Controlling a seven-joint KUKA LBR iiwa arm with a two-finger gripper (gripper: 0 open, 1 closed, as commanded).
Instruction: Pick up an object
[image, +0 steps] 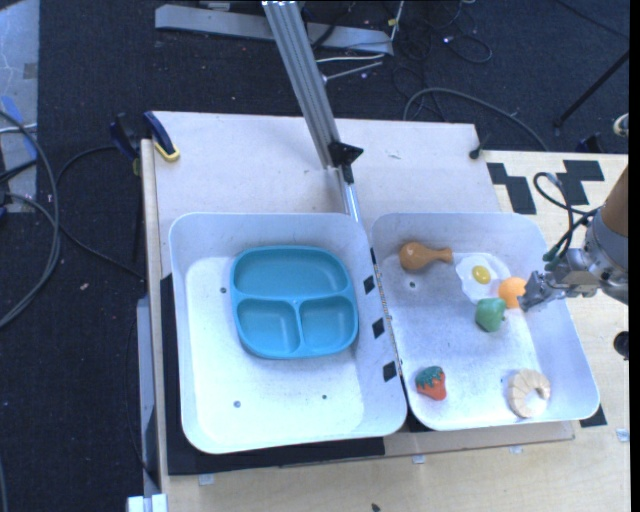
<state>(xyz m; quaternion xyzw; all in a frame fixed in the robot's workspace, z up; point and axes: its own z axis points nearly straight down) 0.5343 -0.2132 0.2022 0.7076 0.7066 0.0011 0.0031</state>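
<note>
The gripper (532, 297) (can't tell its state) sits just right of the orange ball (512, 289), touching or nearly.

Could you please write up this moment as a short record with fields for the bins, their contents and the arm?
left bin: holds a blue divided tray
right bin: holds six toy foods
items: drumstick, fried egg, orange piece, green piece, strawberry, tan pastry
arm: reaches in from the right, tool beside the orange piece
grasp: finger state unclear
</note>
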